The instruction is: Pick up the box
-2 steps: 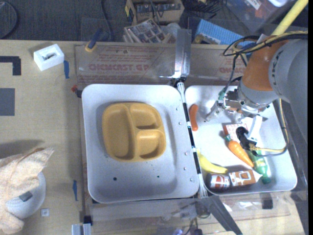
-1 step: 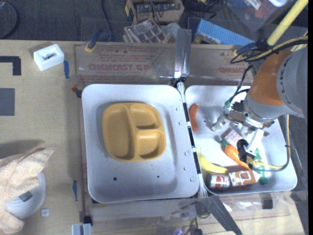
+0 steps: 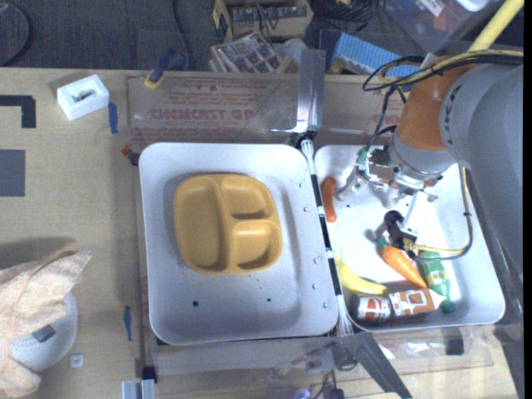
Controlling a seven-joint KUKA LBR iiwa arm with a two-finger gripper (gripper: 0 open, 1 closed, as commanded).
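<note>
The claw (image 3: 389, 179) is hovering, its state impossible to tell; the red-and-white cardboard box (image 3: 401, 304) is looking light and stiff, so pinch its long sides.

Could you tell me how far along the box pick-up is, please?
Little looks done: the gripper hangs over the back of the right bin. The likely box, orange, lies at the bin's front beside the banana, apart from the gripper. Reaching, gripping and lifting it are all left.
</note>
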